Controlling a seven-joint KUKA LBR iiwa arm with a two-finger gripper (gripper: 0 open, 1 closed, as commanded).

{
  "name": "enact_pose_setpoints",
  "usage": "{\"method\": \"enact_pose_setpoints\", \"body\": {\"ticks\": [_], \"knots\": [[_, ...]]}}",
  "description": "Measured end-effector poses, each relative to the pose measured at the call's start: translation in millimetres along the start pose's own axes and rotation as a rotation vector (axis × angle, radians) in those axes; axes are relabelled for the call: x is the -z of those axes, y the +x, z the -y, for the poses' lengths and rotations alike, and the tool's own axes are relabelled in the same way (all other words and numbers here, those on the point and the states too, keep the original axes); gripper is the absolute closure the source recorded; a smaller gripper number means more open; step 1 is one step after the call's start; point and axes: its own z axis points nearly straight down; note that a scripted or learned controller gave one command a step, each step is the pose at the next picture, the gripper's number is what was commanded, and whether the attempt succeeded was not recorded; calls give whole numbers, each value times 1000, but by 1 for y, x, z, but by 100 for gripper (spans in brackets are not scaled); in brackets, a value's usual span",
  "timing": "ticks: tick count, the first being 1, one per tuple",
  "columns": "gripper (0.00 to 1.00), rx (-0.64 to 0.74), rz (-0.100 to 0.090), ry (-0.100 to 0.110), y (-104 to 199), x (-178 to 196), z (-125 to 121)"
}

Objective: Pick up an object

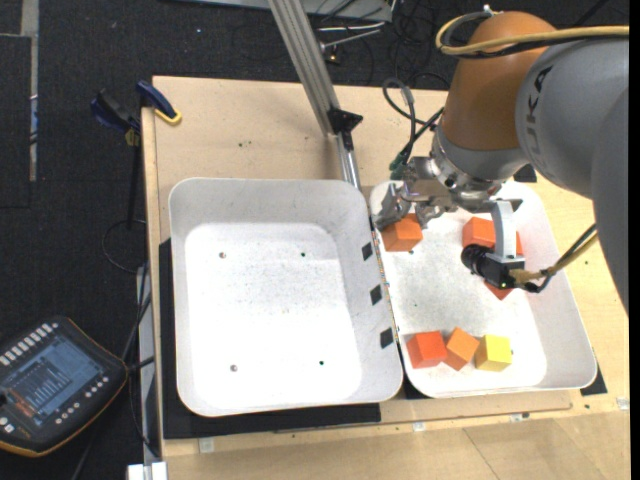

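My gripper (408, 212) hangs over the far left part of the right bin (560, 363), just beside the wall shared with the left bin. An orange block (403, 235) sits directly at its tip, touching or nearly touching it. A second orange block (479, 232) lies to the right, partly hidden by a black and grey part of the wrist. A small red piece (499, 290) shows below that part. Along the near side of the right bin lie a red-orange cube (427, 349), an orange cube (461, 347) and a yellow cube (494, 352).
The left bin (200, 203) lies beside the right one. A metal rod (305, 58) slants in from the top toward the bins' far edge. A pendant (50, 378) lies at the lower left, off the bench.
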Motion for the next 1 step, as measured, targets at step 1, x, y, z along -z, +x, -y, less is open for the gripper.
{"method": "enact_pose_setpoints", "body": {"ticks": [1], "knots": [[100,0,0,1,51,-12,12]]}}
